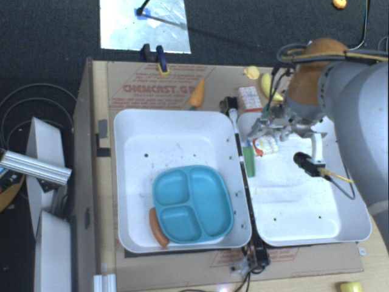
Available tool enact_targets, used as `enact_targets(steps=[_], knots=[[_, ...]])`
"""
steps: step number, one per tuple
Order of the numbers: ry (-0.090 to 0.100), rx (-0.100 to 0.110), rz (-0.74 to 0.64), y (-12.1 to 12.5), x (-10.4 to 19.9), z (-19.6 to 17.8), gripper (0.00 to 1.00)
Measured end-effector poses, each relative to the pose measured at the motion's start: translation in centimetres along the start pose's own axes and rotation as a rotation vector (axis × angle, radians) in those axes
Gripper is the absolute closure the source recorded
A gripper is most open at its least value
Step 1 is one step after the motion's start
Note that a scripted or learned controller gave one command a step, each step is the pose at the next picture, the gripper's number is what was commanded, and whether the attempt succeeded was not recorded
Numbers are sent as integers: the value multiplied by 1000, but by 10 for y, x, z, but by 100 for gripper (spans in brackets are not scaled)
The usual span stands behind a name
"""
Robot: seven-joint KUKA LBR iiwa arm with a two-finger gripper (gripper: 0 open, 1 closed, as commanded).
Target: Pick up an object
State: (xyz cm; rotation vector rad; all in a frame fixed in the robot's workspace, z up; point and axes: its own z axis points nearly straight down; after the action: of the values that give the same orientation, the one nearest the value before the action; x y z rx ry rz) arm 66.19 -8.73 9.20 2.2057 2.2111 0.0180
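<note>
The blue plate (192,202) sits in the left bin (130,163). At the right bin's (304,218) eleven o'clock, the end effector (271,132) is over a white-red packet (265,145), reaching, I think. Squeezing or not, I cannot tell. Next it must grip and lift.

A small white-and-red packet (266,145) lies in the right bin (298,215), near its far-left corner.

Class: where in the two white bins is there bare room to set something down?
Free: far half of the left bin, beyond the blue tray; near half of the right bin. Crowded: its far left corner, with pincer, red-and-white packet, green stick.
</note>
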Motion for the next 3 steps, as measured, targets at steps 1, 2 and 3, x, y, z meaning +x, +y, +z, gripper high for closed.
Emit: enact_targets(steps=[1, 2, 3], knots=[[3, 10, -3, 11, 2, 1, 0], [2, 0, 2, -2, 2, 0, 0], [4, 8, -3, 11, 4, 1, 0]])
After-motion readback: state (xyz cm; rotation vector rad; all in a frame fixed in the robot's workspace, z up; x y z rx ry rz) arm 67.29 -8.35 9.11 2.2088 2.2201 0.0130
